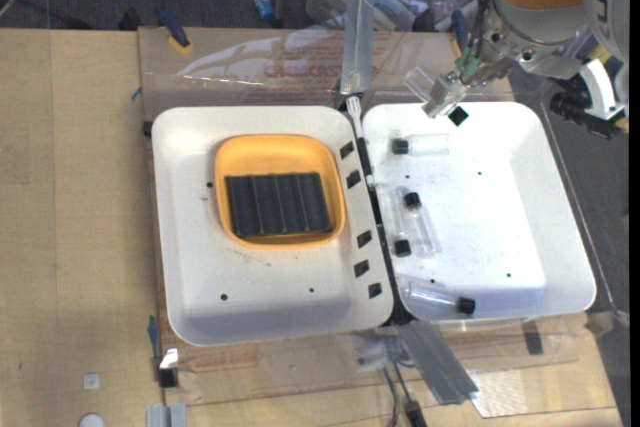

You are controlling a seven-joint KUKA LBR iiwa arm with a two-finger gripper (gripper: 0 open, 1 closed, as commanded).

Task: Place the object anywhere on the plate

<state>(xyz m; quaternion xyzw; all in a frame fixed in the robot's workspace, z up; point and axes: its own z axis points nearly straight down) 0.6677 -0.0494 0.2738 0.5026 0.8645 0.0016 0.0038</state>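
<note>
Since the yellow plate (280, 155) in the left bin (190, 295) already carries a dark ribbed slab (278, 203), that much looks done — though whether more remains is unclear. Over the right bin's (520, 285) far edge hangs the gripper (445, 97), clasping a clear, dark-tipped piece (440, 103).
</note>
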